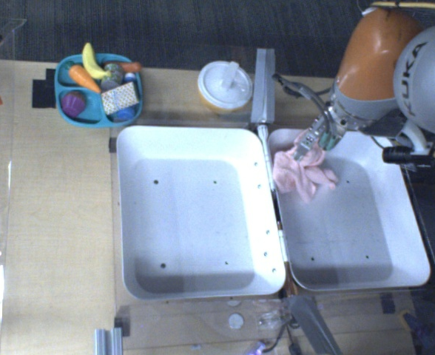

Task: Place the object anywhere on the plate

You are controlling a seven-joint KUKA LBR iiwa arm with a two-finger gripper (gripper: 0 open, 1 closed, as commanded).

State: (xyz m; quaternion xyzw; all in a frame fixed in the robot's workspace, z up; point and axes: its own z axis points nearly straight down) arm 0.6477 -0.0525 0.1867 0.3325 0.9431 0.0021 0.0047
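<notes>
The gripper [308,148] sits low in the right bin [365,272], right on top of the pink cloth [303,174], so it can grab it. Whether its jaws are pinching the cloth cannot be told. The blue plate [63,115] waits far away, full of toy food.

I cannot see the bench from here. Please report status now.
Gripper down at pink cloth, right bin. Grasp unconfirmed. Blue plate far left, already holding toy food.
</notes>
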